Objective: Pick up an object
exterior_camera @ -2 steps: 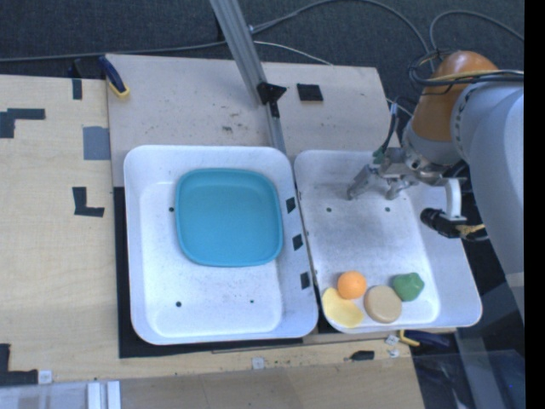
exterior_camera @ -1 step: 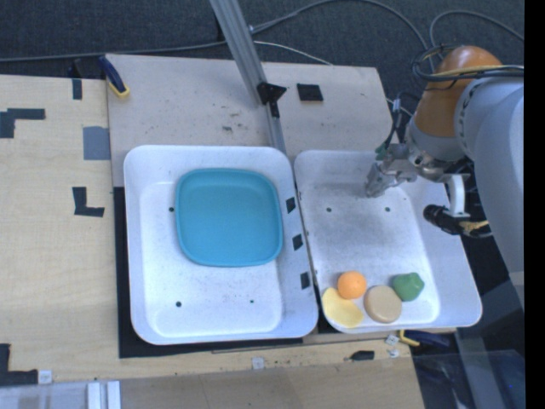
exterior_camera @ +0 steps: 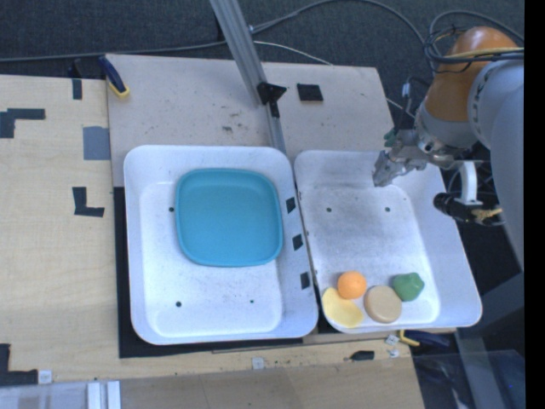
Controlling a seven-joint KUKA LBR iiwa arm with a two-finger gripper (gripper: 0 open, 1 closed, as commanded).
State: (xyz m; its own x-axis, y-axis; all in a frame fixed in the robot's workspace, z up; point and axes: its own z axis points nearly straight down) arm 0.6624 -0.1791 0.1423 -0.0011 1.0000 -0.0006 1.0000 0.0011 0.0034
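Four small objects lie along the front edge of the right bin [exterior_camera: 426,228]: a yellow flat piece [exterior_camera: 338,310], an orange ball [exterior_camera: 351,285], a tan round piece [exterior_camera: 383,304] and a green lump [exterior_camera: 408,285]. My gripper [exterior_camera: 385,174] hangs over the back of the same bin, near its far right corner, well away from the objects. Nothing shows between its fingers.
A blue square plate [exterior_camera: 228,216] lies in the left bin [exterior_camera: 153,296]. A slanted metal pole [exterior_camera: 247,54] rises behind the bins. Cables run across the dark floor at the back. Black tape marks dot the wooden bench on the left.
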